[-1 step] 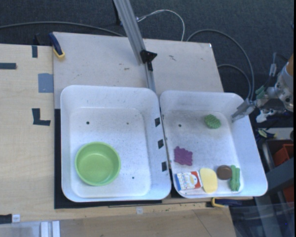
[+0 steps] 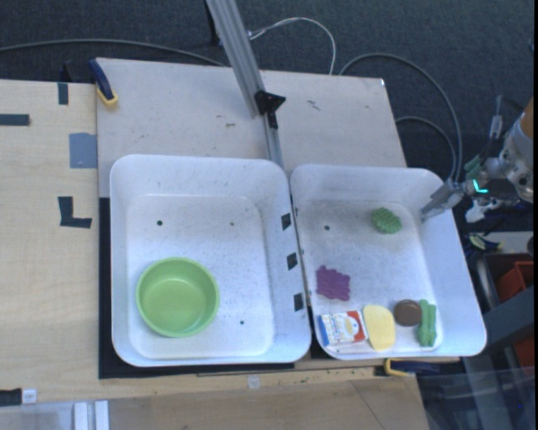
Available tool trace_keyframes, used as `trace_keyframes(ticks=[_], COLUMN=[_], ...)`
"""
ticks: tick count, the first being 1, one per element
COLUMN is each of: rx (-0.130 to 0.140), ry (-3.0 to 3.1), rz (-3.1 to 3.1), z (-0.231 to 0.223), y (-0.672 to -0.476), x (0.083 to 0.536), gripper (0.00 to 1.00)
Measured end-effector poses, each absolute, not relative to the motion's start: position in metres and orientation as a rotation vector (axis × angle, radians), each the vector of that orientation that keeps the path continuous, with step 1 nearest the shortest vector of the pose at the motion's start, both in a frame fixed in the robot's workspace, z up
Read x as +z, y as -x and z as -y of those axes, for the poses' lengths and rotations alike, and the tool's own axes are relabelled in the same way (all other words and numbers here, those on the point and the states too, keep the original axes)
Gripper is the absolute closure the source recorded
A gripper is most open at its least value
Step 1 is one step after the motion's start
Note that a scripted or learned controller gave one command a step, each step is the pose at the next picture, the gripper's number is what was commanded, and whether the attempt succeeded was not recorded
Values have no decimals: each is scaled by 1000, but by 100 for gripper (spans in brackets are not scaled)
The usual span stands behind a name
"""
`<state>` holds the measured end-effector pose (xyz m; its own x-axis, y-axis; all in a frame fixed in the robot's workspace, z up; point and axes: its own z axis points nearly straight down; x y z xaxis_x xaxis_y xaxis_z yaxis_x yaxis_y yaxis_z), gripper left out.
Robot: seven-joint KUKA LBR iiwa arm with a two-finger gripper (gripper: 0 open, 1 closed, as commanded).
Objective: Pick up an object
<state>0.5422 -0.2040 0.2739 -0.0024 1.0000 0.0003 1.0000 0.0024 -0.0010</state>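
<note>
Six things sit in the right bin [image 2: 448, 240]. Gripper [image 2: 448, 197] hangs at its right rim, looks partly open w/ nothing in it. You'd do best going for the green knobbly piece [image 2: 386, 220], it's closest & well apart from the rest; drop straight down.

- The scene is evenly and fairly brightly lit from above, with a cool, bluish cast.
- The two shallow white plastic bins [image 2: 206, 173] look speckled and near washed-out along their rims.
- Shadows are soft: the round lime-green plastic bowl [image 2: 177, 296] shows a darker inner wall toward the bin's near-left corner.
- The dark carpet [image 2: 430, 16] at the far edge is grainy and dim.
- Overall sharpness is low; the small items along the right bin's near edge have smeared outlines.
- The grey robot wrist [image 2: 507, 173] at the right edge is blurred.
</note>
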Motion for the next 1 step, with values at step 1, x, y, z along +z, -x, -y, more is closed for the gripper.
trace_keyframes(ticks=[1], rx=[6], ry=[2217], rz=[2220], z=[201], y=[-541], x=[230], gripper=[0])
